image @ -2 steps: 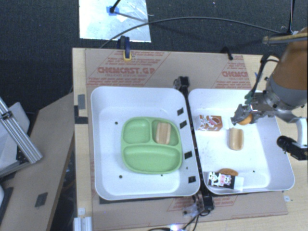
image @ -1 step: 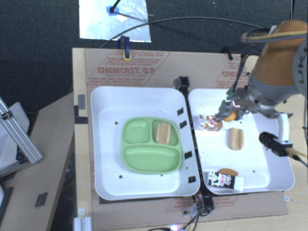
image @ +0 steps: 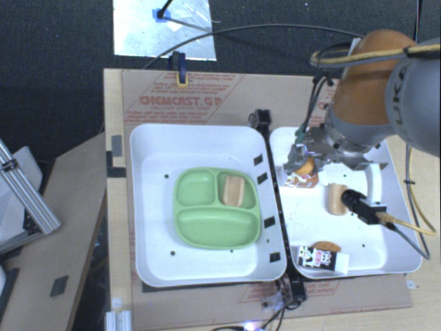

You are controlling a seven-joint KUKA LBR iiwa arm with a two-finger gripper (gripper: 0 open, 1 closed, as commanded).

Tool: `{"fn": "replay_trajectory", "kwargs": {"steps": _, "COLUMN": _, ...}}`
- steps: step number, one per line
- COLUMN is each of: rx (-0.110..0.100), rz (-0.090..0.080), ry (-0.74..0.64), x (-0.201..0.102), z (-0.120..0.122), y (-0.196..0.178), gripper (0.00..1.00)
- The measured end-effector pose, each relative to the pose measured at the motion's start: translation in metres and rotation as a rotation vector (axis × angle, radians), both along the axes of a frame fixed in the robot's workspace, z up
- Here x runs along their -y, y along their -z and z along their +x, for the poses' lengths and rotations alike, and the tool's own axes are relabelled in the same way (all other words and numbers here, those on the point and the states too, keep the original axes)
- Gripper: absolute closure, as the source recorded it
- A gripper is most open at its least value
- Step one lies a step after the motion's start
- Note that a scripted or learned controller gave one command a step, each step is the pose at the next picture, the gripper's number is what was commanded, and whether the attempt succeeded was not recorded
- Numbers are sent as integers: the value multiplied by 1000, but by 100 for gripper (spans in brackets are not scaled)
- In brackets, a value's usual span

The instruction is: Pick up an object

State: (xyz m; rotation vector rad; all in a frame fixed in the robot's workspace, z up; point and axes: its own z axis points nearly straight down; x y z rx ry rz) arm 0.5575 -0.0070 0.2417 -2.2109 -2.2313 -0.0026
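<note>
My gripper (image: 300, 160) is low over the left part of the right bin (image: 396, 243), just above a small red, white and orange packet (image: 302, 178). An orange bit shows right at the gripper's tip; whether it is held cannot be made out. A tan, bread-like piece (image: 335, 198) lies to the right of the packet. At the bin's near edge sits a black-and-white carton (image: 321, 258) with a brown-orange item (image: 326, 246) touching its far side.
The left bin (image: 155, 185) holds a green divided plate (image: 215, 226) with a tan block (image: 233, 190) in its upper right compartment. A black divider with clips (image: 272, 198) runs between the bins. The arm's body hangs over the right bin's far side.
</note>
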Motion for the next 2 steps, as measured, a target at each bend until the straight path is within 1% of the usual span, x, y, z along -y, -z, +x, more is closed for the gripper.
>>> {"fn": "replay_trajectory", "kwargs": {"steps": 1, "rx": 1, "rz": 0, "ry": -1, "x": -60, "z": 15, "y": 11, "gripper": 100}}
{"fn": "replay_trajectory", "kwargs": {"steps": 2, "rx": 2, "rz": 1, "ry": -1, "x": -115, "z": 22, "y": 4, "gripper": 100}}
